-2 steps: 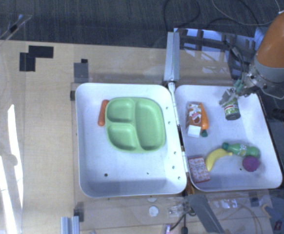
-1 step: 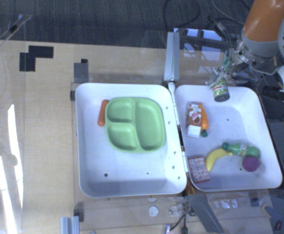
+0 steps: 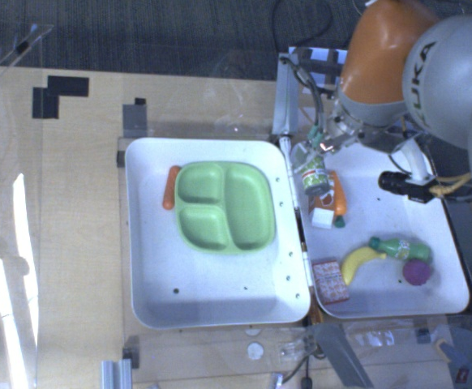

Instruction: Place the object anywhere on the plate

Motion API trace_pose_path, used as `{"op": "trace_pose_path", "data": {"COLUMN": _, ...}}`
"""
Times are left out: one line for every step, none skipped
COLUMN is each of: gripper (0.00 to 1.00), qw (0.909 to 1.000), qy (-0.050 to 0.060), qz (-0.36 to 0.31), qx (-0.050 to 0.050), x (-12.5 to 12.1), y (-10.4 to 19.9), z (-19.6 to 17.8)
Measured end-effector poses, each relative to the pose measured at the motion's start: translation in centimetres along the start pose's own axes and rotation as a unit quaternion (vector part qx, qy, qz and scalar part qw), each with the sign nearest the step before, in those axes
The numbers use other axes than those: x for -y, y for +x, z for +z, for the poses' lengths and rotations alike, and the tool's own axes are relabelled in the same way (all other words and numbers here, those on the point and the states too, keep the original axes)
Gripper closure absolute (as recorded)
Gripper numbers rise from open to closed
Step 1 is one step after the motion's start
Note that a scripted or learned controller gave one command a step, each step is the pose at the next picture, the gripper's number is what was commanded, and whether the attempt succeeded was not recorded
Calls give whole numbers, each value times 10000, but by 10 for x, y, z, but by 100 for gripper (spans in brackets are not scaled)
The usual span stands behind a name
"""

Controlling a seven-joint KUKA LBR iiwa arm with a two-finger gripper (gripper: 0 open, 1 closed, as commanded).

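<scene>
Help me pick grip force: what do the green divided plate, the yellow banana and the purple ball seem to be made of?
The green divided plate looks like moulded plastic with a matte finish: uniform colour, soft rounded compartment ridges. The yellow banana seems a plastic toy: smooth, evenly coloured, faintly glossy. The purple ball is too small to judge; possibly plastic or rubber with a dull surface.

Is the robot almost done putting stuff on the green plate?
Not yet. The green plate in the left bin has nothing on it; an orange hot dog lies beside it, against its left rim. The end effector is over the right bin's far left corner, right by a small bottle and carrot. Whether it grips anything is unclear. Picking up and carrying over are still left.
</scene>
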State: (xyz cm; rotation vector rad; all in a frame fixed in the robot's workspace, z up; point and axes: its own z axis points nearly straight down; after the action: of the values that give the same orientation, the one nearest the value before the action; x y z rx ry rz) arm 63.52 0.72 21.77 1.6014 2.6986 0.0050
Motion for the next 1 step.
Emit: {"op": "trace_pose_path", "data": {"gripper": 100, "qw": 9956, "qy": 1, "qz": 941, "qx": -4, "x": -5, "y": 49, "z": 33}}
